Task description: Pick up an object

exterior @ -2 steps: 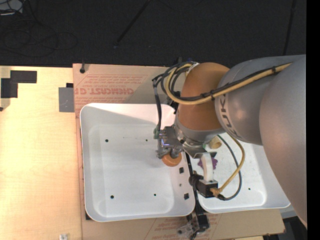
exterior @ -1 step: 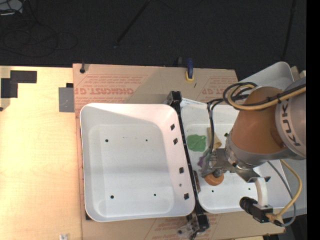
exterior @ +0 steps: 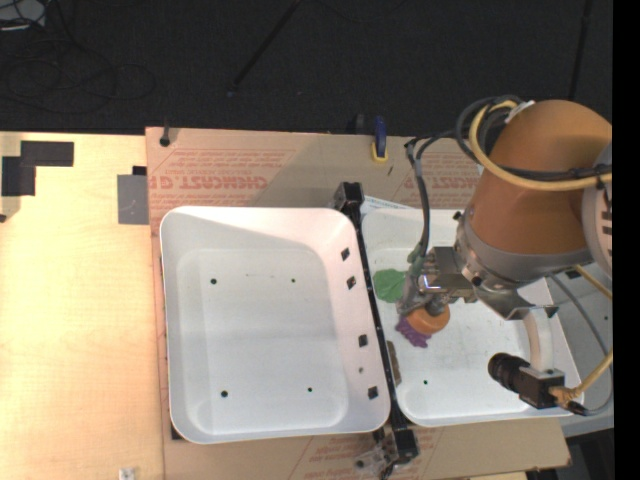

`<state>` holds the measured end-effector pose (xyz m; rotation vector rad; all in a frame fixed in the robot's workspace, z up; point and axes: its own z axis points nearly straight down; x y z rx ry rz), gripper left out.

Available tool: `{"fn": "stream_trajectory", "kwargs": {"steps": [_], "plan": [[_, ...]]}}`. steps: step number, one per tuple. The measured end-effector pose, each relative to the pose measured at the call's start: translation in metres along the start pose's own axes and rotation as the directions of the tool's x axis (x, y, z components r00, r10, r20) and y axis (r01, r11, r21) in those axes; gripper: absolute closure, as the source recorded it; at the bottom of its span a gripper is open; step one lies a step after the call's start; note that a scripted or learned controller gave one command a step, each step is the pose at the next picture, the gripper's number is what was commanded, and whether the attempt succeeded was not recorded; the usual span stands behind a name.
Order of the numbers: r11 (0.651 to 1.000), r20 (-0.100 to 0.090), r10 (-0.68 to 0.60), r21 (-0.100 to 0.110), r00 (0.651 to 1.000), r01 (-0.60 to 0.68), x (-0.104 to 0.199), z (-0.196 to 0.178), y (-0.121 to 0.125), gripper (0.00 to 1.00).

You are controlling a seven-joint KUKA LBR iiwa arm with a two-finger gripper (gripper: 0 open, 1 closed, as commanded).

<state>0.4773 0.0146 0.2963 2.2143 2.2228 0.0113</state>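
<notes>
Along the left side of the right bin (exterior: 470,408) lie three small things close together: a green piece (exterior: 388,284), an orange round piece (exterior: 432,319) and a purple piece (exterior: 414,333) just below it. My gripper (exterior: 430,290) hangs low over this cluster, directly above the orange piece and beside the green one. The arm's wrist and orange band (exterior: 540,183) cover the bin's upper right. Whether the gripper touches the orange piece is hidden by its own body.
The left bin (exterior: 190,268) lies beside the right one, and a black divider with clips (exterior: 362,298) runs between them. Cardboard (exterior: 250,173) underlies both bins. Pale bench surface (exterior: 70,318) extends to the left.
</notes>
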Motion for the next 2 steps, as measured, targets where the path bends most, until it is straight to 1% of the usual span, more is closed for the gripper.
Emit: {"fn": "stream_trajectory", "kwargs": {"steps": [1,2], "plan": [[1.0,0.002,-0.001,0.006,1.0,0.001,0.075,-0.041,0.034,1.0],[1.0,0.003,0.0,0.011,1.0,0.0,0.097,-0.028,0.078,1.0]]}}
